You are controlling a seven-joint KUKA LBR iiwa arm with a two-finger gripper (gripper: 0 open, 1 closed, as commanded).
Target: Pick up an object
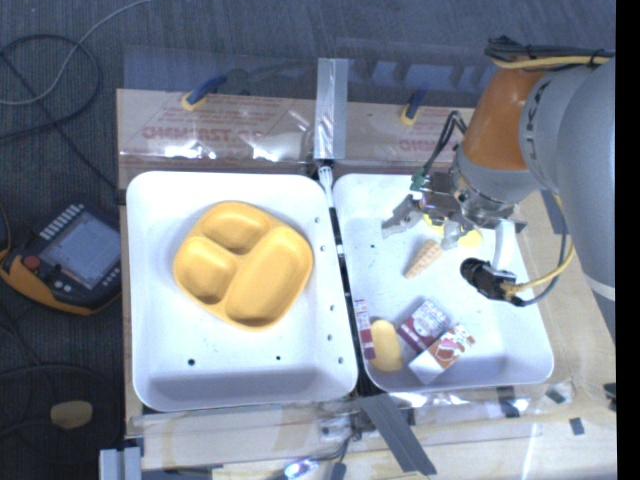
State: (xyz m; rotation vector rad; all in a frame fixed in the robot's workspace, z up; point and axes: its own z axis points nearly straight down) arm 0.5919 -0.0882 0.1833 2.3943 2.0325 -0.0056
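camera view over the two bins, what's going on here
The grey and orange arm reaches into the right bin, its gripper hovering near a cone-shaped object with nothing visibly held. A yellow item and small packets lie toward the bin's front. The left bin holds a yellow three-compartment tray.

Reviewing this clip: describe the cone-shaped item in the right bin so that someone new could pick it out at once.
Start at the right bin, the one the grey and orange arm reaches into. Just below the gripper, on the bin floor, lies a small tan cone, ribbed like an ice-cream cone. Its neighbours, a yellow lump and printed packets, sit nearer the front edge.
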